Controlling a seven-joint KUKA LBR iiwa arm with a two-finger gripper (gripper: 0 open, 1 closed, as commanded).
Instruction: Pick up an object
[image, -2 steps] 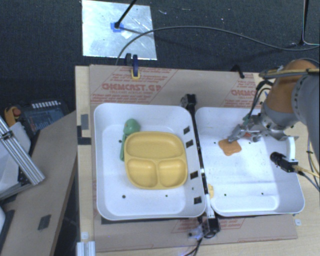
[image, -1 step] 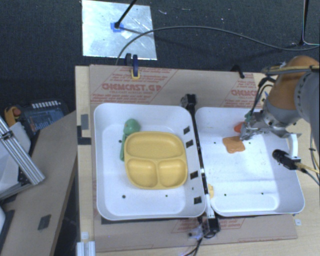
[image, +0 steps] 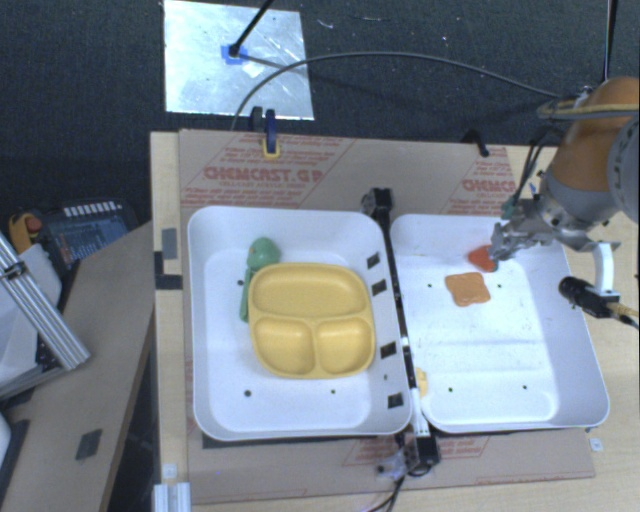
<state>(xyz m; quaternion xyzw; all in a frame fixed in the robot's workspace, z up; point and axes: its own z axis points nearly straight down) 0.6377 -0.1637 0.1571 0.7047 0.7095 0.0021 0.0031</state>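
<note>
Camera view: slanted, from above.
Gripper (image: 497, 250): over small red-orange round object (image: 481, 259), right bin's far edge; grip state unclear.

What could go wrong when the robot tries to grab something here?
The pincer sits right over a small red-orange piece near the right bin's back wall, so it might bump the wall or push the piece away. The flat orange square lies close by and looks thin, likely hard to pinch.
</note>
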